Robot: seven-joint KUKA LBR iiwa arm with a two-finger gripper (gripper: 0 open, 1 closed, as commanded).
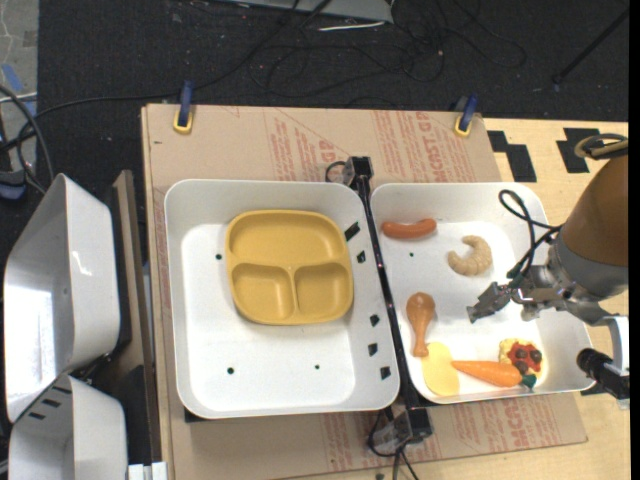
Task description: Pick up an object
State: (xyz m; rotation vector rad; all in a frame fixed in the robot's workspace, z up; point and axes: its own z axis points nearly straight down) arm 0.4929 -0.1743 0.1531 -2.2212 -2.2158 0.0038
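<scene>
Fingers [483,308] state unclear, dark, over right bin [520,200], near tan curled croissant [471,256], brown drumstick [421,320] beside.

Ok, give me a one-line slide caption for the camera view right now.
Hand hovers in the right bin among toy foods; yellow divided plate sits in the left bin.

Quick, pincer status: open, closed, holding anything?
Pincer: over the right bin, between the croissant and carrot; open or closed cannot be told.

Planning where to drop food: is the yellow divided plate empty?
Empty: the yellow plate shows three bare compartments in the left bin.
</scene>
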